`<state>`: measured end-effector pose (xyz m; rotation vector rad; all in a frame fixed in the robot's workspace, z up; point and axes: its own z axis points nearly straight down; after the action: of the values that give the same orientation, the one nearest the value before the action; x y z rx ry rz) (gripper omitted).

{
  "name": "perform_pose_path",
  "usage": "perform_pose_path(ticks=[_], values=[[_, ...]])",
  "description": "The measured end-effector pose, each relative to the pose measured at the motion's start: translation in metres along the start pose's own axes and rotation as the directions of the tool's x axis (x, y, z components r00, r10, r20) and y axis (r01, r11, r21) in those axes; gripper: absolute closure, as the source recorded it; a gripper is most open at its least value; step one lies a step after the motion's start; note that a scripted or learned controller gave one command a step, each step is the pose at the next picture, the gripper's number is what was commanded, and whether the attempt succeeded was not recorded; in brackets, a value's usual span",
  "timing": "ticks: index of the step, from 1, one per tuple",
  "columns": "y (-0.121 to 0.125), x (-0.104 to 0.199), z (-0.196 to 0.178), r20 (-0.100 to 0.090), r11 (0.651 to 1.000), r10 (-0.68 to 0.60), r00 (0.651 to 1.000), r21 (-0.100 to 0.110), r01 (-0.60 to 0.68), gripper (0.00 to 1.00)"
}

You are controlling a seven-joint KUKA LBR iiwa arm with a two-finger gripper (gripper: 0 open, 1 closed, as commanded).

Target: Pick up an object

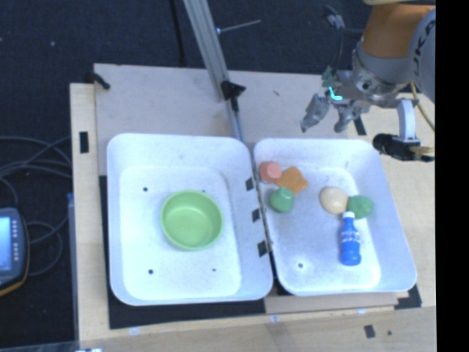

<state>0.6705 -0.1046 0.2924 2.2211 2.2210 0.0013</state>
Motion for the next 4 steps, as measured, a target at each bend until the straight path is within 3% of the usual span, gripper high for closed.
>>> perform_pose_path(ticks=[1,4], values=[[0.0,0.0,0.0,0.0,1.0,0.0,1.0,0.0,0.0,0.0],[0.007,-0.009,0.137,0.001,1.0,0.0,1.0,0.004,0.0,0.0]])
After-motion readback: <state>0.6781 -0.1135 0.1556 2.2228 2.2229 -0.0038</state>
